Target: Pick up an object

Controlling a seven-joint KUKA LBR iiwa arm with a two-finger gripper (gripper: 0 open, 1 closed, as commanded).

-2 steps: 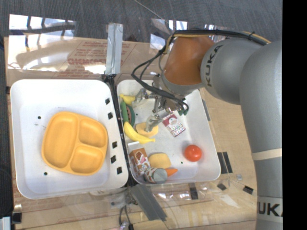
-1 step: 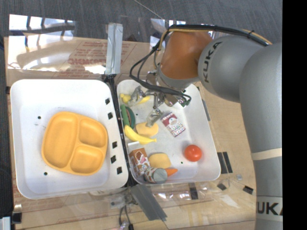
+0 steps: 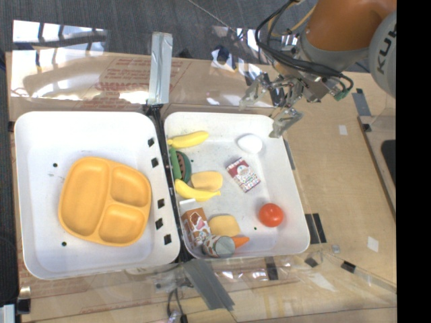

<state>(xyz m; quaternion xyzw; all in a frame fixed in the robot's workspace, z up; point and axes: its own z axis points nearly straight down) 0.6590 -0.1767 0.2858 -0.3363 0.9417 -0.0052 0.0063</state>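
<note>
My gripper (image 3: pixel 268 108) hangs over the back rim of the right bin (image 3: pixel 296 200), its two metal fingers spread open with nothing between them. Just in front of it in the bin lies a white round lid-like piece (image 3: pixel 250 143). Further in are a small red and white carton (image 3: pixel 244 175), a red tomato (image 3: pixel 271 214), two bananas (image 3: pixel 188 139) (image 3: pixel 195 191), a pale yellow block (image 3: pixel 209 179), a green item (image 3: pixel 180 165), a brown packet (image 3: pixel 195 224) and a grey can (image 3: pixel 224 246).
The left bin (image 3: pixel 34 153) holds a yellow divided tray (image 3: pixel 106 200). A strip of grey tape (image 3: pixel 159 66) runs up the cardboard behind the bins. Cables hang from the arm's wrist (image 3: pixel 303 66) above the right bin's back corner.
</note>
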